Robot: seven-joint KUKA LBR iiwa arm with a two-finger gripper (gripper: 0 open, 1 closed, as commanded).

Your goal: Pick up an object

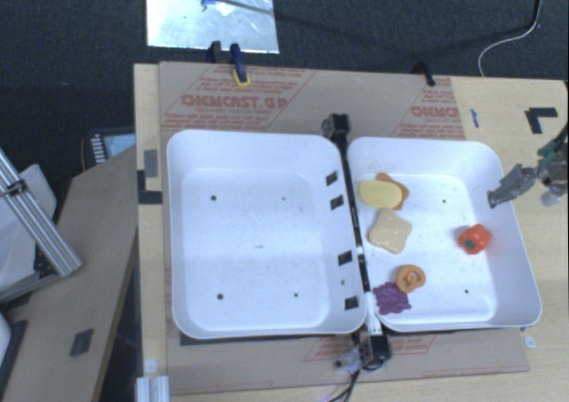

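Camera view shows two white bins side by side on a bench: the left bin (pixel 258 231) and the right bin (pixel 444 245), which holds all the objects. The gripper (pixel 514 185) enters at three o'clock, poised over the right bin's right rim; whether it is spread or pressed together cannot be told at this size, and nothing is seen in it. Nearest to it, at about five o'clock from the gripper, lies a small orange-red piece (pixel 475 238), well clear of the rest. Across the bin toward nine o'clock, by the divider, a yellow slice (pixel 380 194) overlaps an orange slice (pixel 397 188); a pale block (pixel 389 232) lies just below them, an orange ring (pixel 409 279) lower down, and a purple lump (pixel 392 299) touching or nearly touching the ring at six o'clock. The pick has likely not begun. Risks from here: the orange-red piece looks rounded and may roll or squirt out of a closing grip; it lies fairly near the wall, so a finger could strike the rim; among the clustered items a descent could nudge a neighbour or catch two at once.
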